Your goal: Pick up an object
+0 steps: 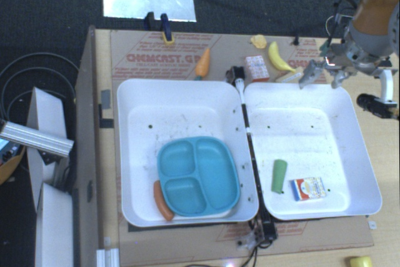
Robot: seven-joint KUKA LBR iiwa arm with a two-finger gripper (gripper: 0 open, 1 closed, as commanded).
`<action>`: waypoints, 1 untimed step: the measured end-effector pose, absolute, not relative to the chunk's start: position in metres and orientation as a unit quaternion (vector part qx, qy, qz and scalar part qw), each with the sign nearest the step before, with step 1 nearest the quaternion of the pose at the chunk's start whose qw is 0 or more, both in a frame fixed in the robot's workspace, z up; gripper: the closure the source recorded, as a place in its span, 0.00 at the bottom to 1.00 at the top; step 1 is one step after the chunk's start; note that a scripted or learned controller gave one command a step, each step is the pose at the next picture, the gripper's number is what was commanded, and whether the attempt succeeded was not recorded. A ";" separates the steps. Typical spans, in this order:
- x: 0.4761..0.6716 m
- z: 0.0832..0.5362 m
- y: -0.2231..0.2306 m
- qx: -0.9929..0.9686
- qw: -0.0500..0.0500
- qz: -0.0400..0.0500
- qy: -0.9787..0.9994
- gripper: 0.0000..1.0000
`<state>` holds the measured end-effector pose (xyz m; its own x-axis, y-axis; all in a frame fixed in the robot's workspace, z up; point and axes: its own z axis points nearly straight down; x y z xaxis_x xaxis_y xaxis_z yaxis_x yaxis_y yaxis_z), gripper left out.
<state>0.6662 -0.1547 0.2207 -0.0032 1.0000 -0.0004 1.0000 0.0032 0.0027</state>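
Gripper (325,76) hovering over the right bin's (369,181) far rim, fingers spread open, gripping nothing. Left bin (137,134) holding a blue divided tray (198,176) with an orange sausage (163,200) just beside its near-left corner. Small carton (309,188) and green cylinder (279,176) lying near each other in the right bin. Banana (278,58) and carrot (202,63) on the bench behind.

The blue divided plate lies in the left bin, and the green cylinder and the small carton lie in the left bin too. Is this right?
Not quite. The blue divided plate does lie in the left bin, but the camera view shows the green cylinder and the small carton in the right bin, near its front edge.
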 end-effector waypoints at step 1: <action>0.589 0.120 -0.207 0.709 -0.003 -0.003 0.705 0.00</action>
